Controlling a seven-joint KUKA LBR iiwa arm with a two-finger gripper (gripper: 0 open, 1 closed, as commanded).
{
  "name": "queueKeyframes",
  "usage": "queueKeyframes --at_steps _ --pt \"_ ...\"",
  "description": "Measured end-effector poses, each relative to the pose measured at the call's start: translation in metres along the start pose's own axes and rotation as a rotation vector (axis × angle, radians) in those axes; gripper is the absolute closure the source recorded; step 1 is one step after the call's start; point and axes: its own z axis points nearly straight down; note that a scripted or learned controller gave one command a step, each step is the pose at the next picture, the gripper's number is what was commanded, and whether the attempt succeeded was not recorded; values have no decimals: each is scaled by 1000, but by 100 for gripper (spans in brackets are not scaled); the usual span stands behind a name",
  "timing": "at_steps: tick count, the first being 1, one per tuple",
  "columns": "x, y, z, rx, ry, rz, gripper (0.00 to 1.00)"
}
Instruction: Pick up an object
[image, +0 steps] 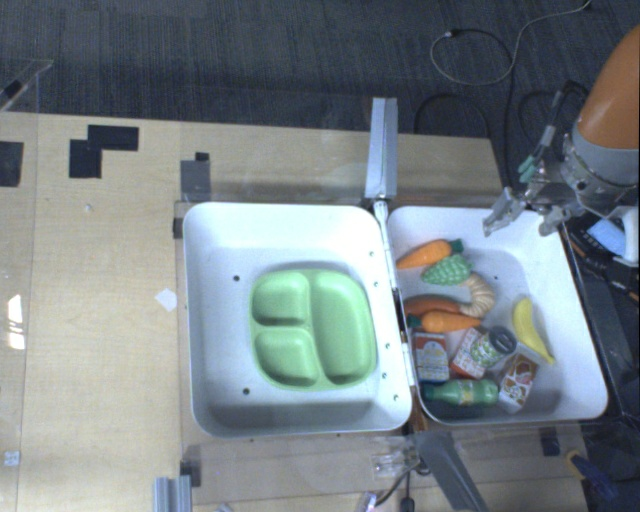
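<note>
Grey metal fingers (503, 208) are spread apart on my feed, nothing between them, and the gripper (522, 213) hangs over the back right corner of the right bin (585, 335), right above its rim. Behind it the orange band (612, 95) of the arm fills the top right corner.

Room-wise, that back right corner of the bin is bare white floor, so there's decent space there. Everything else is bunched along the left wall and toward the front. The banana (531, 329) lies by itself on the right side of the pile, long axis running front to back with a slight slant, open floor on its right. The top carrot (427, 253) lies roughly left-right, green end toward the right, with a green corn-like piece (446, 270) touching it just in front. A second carrot (448, 321) lies left-right lower down. Small cartons and a green bottle (465, 392) crowd the front edge.

Left bin (205, 330) holds a green divided tray (313, 326) in the middle, with bare floor all around.
</note>
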Motion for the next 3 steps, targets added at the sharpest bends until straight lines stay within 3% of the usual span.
queueKeyframes --at_steps 1,2,3 --pt "-1 -6 33 -1 1 65 0" --pt "13 -9 163 -5 0 -14 0" --pt "13 -8 151 -10 0 -15 100"
